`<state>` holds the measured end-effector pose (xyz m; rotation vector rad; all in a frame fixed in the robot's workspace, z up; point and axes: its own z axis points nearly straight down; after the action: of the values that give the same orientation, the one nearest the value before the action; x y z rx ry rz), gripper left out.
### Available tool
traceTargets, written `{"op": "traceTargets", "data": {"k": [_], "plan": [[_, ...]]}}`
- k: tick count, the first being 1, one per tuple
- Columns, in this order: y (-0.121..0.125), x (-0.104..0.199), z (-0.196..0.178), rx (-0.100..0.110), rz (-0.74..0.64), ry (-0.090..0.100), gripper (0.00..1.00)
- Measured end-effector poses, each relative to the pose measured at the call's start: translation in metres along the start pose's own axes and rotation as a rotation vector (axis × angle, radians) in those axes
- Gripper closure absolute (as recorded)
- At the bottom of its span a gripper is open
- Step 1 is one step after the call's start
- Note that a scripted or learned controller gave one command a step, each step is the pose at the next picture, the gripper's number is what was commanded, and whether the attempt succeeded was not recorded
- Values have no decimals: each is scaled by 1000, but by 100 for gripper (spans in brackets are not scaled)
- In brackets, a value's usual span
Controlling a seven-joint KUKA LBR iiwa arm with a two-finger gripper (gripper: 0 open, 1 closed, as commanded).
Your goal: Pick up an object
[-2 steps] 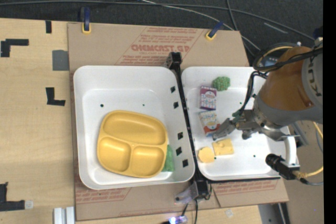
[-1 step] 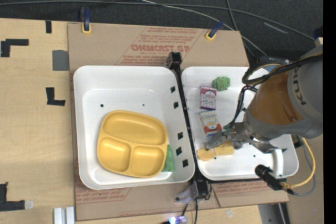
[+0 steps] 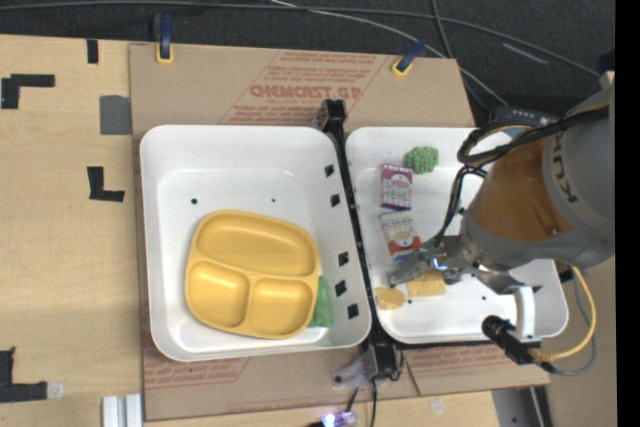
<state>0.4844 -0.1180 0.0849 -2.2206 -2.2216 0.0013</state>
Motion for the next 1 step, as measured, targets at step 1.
{"op": "traceTargets", "data": {"k": [1], "plan": [[3, -2, -14, -9, 2, -4, 100]]}}
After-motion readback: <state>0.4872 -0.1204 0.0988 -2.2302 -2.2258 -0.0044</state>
